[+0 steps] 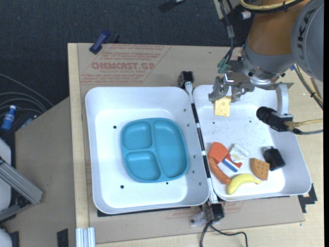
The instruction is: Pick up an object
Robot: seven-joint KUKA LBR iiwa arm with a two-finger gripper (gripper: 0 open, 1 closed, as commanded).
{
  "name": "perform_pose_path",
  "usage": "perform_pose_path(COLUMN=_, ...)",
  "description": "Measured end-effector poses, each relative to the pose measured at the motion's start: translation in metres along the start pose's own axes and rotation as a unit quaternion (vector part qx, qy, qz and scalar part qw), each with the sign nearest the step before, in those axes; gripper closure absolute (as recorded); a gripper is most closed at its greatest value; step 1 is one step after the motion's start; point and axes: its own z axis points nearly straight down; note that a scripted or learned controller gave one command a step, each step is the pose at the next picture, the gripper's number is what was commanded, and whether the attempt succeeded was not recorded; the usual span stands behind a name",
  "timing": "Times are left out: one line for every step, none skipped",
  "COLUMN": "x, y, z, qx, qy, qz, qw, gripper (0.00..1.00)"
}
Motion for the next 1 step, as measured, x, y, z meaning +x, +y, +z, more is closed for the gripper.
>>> perform_pose_path(x=-0.0520, y=-0.0488, z=0.0035, qx=0.000, qy=-0.001, qz=0.002, qw=1.0000, gripper=1.00)
